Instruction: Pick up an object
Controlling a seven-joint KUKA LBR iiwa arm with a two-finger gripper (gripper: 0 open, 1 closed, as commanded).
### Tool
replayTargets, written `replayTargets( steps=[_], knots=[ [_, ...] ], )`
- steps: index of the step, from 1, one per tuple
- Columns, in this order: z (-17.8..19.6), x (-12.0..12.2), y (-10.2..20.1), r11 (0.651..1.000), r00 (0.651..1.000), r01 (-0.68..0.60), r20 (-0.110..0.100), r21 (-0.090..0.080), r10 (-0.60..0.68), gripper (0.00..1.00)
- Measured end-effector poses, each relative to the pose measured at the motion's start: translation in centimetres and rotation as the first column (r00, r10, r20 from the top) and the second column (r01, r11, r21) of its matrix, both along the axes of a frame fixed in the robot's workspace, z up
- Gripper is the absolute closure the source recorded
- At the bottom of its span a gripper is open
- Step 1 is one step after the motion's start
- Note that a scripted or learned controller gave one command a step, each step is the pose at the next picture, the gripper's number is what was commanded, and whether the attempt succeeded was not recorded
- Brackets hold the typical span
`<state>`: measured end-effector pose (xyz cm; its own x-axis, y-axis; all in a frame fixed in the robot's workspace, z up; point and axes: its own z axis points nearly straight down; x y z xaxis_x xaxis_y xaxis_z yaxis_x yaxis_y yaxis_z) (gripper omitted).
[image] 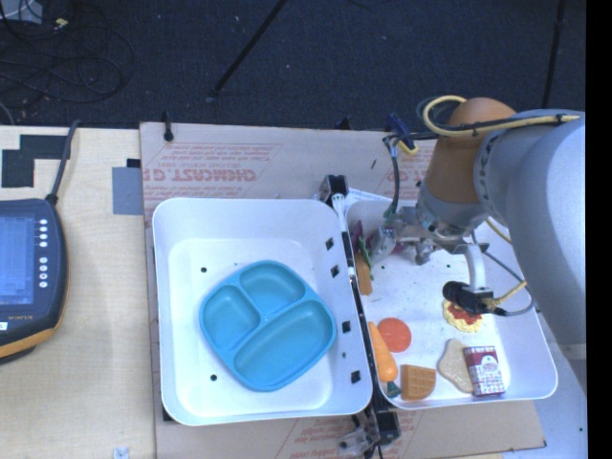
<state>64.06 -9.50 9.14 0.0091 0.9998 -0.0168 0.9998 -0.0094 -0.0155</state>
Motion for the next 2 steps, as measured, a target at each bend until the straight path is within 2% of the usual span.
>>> replayTargets(
  steps=[1,2],
  knots=[
    [-0.45,0.19,0.16,1.000,1.000,-0.004,0.009,-0.002,0.004,0.00],
    [0.00,0.17,0.71,1.000,1.000,-0.004,0.003,0.011,0.004,1.00]
  ],
)
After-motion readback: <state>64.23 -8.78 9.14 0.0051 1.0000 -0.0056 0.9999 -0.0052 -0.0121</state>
